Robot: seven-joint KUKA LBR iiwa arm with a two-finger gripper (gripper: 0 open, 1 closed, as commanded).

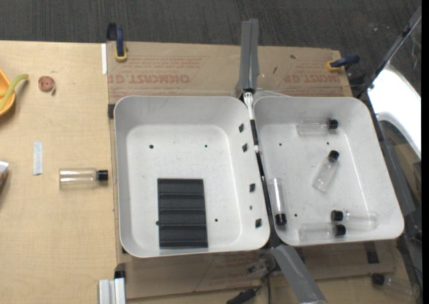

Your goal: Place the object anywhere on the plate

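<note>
A black ridged rectangular plate point(181, 213) lies flat in the front half of the left bin point(134, 122). The right bin point(365, 155) holds several clear vials with black caps. One vial point(315, 126) lies near the back and another point(326, 170) is tilted in the middle. A third vial point(277, 199) rests along the left wall. Two more vials point(355, 216) point(320, 231) lie at the front right.
Another clear vial point(82, 176) lies on the wooden bench left of the bins. An orange bowl point(5, 92), a small reddish disc point(45, 84) and a white strip point(37, 159) sit at the far left. Clamps point(115, 36) point(342, 63) hold the cardboard behind the bins.
</note>
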